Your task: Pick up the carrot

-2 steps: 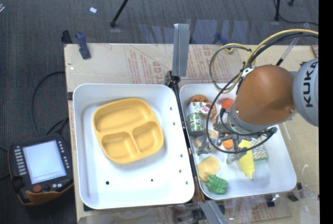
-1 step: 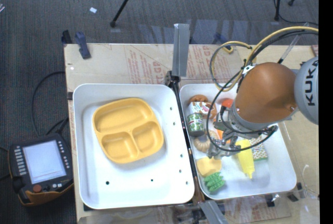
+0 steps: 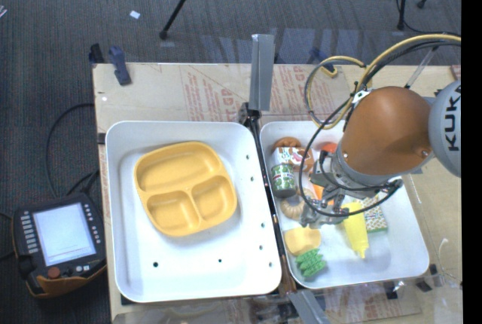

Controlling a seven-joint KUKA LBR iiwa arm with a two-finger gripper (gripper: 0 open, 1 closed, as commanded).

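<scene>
My gripper [image 3: 317, 211] reaches down into the middle of the right bin [image 3: 407, 258], below the arm's orange band [image 3: 385, 130]. Small orange patches beside the gripper body look like the carrot [image 3: 334, 203]; the wrist hides most of it. I cannot make out whether the carrot sits inside the gripper or only next to it.
Around the gripper lie a green-labelled can [image 3: 283, 169], a brown pastry [image 3: 291, 207], a yellow wedge [image 3: 301, 241], a green toy [image 3: 310, 263], a yellow bottle [image 3: 355, 236] and a patterned block [image 3: 375, 221]. The left bin [image 3: 124, 255] holds a yellow divided plate [image 3: 185, 187].
</scene>
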